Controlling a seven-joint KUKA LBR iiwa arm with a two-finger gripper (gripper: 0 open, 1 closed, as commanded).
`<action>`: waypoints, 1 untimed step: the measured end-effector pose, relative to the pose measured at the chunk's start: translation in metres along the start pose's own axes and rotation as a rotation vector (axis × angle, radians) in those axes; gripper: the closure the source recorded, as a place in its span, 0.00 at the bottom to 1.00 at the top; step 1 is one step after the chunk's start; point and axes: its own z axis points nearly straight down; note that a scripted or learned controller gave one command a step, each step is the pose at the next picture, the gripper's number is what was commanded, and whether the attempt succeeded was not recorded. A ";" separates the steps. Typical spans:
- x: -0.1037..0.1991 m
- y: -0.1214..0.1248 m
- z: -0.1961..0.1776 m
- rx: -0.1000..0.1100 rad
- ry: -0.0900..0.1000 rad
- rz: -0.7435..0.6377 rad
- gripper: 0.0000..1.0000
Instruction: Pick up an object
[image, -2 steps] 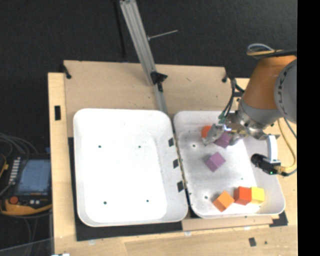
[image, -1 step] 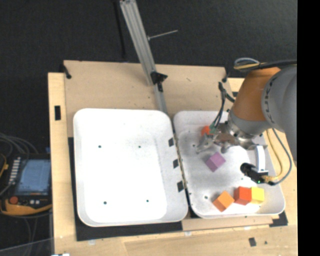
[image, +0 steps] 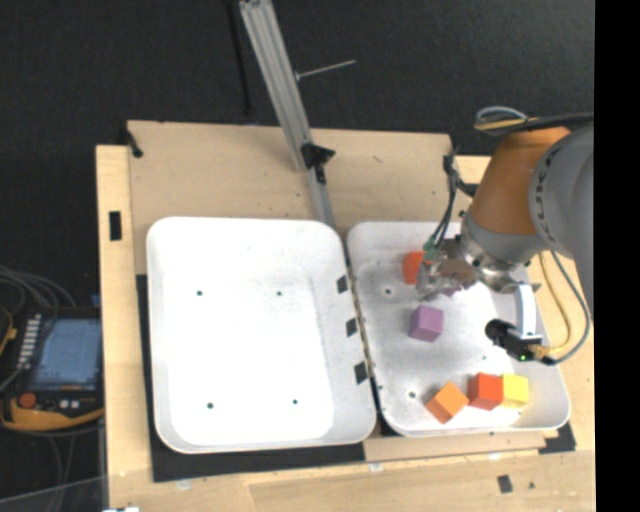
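In the right bin (image: 385, 395) lie several small blocks. A purple cube (image: 426, 323) sits near the middle. An orange-red block (image: 412, 266) lies at the bin's upper part, right beside my gripper (image: 437, 282). Along the front edge sit an orange block (image: 448, 401), a red block (image: 486, 390) and a yellow block (image: 515, 389). The gripper hangs low over the bin, just above the purple cube and right of the orange-red block. The wrist covers its fingers from this angle.
The left bin (image: 250, 330) stands beside the right one, with black clips along the shared rim. A slanted metal pole (image: 290, 110) rises behind the bins. A tablet-like device (image: 60, 360) lies off the bench at the left.
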 end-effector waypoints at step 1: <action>0.005 -0.005 -0.059 -0.003 0.000 -0.011 1.00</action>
